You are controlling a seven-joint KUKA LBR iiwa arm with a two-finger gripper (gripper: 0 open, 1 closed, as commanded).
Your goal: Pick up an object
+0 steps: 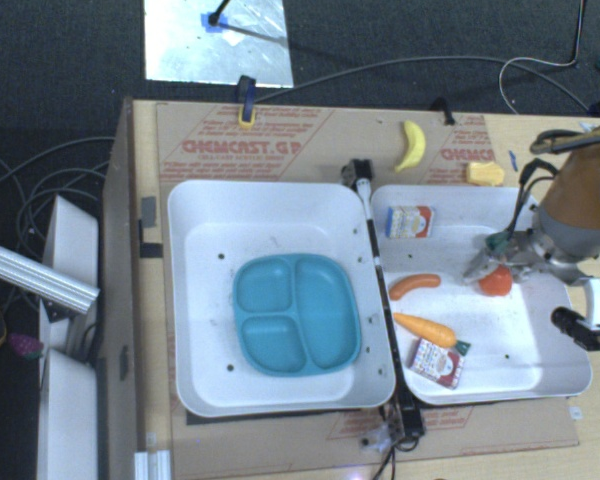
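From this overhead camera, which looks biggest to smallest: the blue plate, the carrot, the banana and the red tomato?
1. Blue plate, by far.
2. Carrot and banana: these look about alike, so I can't rank them.
3. Tomato, partly hidden by the gripper.

Blue three-compartment plate [297, 313] in the left white bin [205, 208]. On the tabletop [280, 143] behind the bins, a banana [412, 145] and, well apart to its right, a yellow block [485, 174]. Beyond, a shiny metal sheet [217, 28] on dark floor [50, 58].
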